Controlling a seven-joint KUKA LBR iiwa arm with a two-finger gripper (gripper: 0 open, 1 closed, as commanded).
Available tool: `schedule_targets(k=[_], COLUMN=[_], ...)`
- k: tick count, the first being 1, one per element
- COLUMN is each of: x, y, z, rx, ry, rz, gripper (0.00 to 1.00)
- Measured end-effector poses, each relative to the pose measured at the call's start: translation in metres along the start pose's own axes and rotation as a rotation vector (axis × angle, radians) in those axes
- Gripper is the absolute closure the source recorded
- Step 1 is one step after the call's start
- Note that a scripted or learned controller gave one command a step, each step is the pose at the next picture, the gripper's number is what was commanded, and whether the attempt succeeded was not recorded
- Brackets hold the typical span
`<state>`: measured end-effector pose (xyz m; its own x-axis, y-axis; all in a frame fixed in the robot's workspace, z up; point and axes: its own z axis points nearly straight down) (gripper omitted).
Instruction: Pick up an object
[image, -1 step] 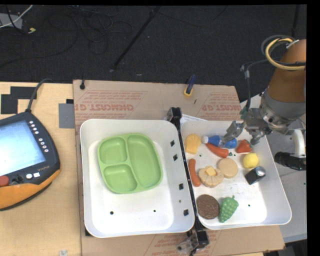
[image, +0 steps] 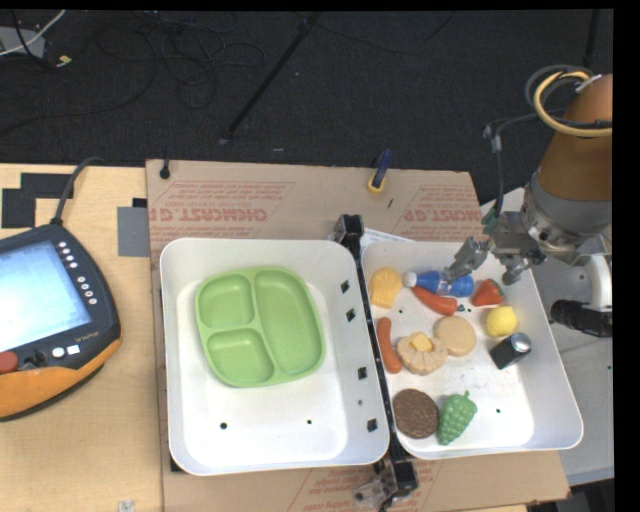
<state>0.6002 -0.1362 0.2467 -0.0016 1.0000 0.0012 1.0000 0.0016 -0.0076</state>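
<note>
My gripper hangs open over the back right of the right bin, with nothing between its fingers. One finger stands just above a blue toy and a red chili. The other finger is beside a small red piece. Further forward lie a yellow lemon, a black and silver block, a beige disc, a pastry with yellow bits, an orange sausage, a brown cookie and green grapes. A yellow piece sits at the back left.
The left bin holds a green divided plate. A black divider runs between the bins. A handheld control pendant lies at the far left of the bench. The grey and orange arm rises at the right.
</note>
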Motion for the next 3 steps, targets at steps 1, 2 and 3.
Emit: schedule_targets(k=[1, 2, 3], x=[0.009, 0.009, 0.008], y=[0.003, -0.001, 0.001], z=[0.063, 0.131, 0.159], rx=[0.005, 0.007, -0.008], ry=[0.001, 0.002, -0.007], rz=[-0.002, -0.001, 0.0], gripper=[0.0, 0.0, 0.0])
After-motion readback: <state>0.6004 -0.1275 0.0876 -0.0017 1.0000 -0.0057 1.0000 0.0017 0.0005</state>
